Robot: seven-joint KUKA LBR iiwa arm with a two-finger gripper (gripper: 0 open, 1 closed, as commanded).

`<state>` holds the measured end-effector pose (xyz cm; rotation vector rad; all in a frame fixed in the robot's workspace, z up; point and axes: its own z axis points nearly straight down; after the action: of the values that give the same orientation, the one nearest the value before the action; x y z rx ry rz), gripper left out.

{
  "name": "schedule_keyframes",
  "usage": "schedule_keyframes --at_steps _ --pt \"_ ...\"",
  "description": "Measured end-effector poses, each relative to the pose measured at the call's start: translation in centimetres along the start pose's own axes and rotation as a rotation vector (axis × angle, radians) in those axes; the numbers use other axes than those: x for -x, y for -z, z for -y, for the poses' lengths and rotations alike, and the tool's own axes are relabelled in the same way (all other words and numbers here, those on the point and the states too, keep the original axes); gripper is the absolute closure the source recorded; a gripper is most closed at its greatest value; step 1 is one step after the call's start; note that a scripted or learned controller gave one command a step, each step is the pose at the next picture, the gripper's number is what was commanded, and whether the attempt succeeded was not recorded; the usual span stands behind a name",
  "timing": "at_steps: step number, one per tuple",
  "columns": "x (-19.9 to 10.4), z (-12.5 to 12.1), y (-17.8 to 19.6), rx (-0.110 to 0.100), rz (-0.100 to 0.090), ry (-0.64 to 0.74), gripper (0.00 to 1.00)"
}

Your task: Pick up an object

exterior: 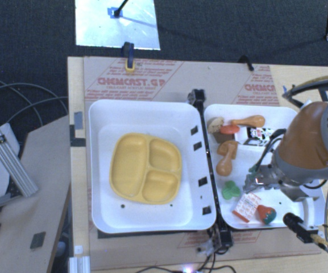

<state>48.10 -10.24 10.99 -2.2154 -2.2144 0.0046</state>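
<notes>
Red "CHEMCAST GP" print [131, 82] on bench sheet [220, 81]

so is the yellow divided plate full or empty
Empty: the yellow divided plate in the left bin shows three bare compartments, nothing lying in them.

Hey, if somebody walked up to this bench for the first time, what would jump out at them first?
Probably the yellow divided tray, lying alone in the left white bin. Next, the arm's orange band at the right, hanging over the right bin, where small toy foods are scattered: a brown piece, a green one and a red-and-white packet.
</notes>
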Motion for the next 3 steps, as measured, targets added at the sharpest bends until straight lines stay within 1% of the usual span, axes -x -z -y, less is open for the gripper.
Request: schedule_keyframes --at_steps 1,2,3 --pt "-4.6 -6.0 12.0 0.024 0.005 0.012 1.0" --pt "-8.8 -0.3 7.2 0.003 0.001 0.008 1.0" --pt "-14.1 -0.6 11.7 0.015 0.002 0.011 1.0"
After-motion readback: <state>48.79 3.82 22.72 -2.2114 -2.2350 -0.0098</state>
